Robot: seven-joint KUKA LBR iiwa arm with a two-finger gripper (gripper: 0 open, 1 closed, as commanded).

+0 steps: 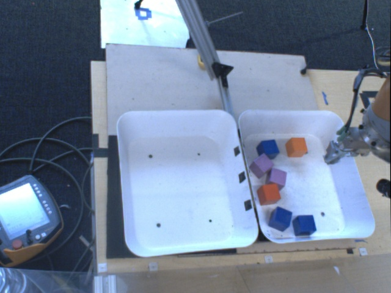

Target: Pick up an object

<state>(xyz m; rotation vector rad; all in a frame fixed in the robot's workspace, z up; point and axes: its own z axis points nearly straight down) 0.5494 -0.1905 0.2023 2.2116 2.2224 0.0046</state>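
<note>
The right bin holds several small cubes. A blue cube and an orange cube lie near its back. Two purple cubes sit left of centre, with a red-orange cube just below them. Two more blue cubes rest near the front wall. My gripper hangs over the bin's right rim, to the right of the orange cube and apart from every cube. Nothing shows in its grasp.
The left bin stands beside the right one, their walls touching. A slanted metal pole crosses a grey board behind the bins. A teach pendant and cables lie at the far left.
</note>
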